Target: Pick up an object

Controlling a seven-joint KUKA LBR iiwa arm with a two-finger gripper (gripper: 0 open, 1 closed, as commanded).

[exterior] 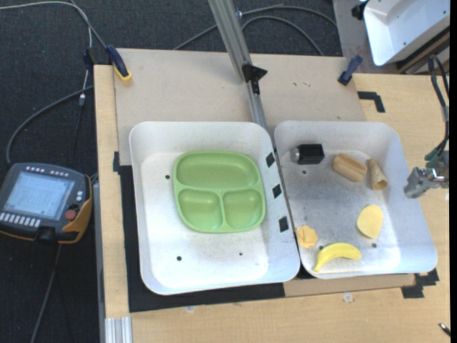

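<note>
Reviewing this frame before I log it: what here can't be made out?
- Hand, camera view: cut off by the right edge and blurred, so open or shut is unreadable, and the arm behind it is out of frame.
- Small orange piece in the right bin: too small to identify.
- Black block: dark and small; no detail shows.
- Pendant screen, far left: text too small.

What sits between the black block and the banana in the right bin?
In the camera view, only bare speckled bin floor lies between the black block and the banana; a small orange piece sits just left of that line.
</note>
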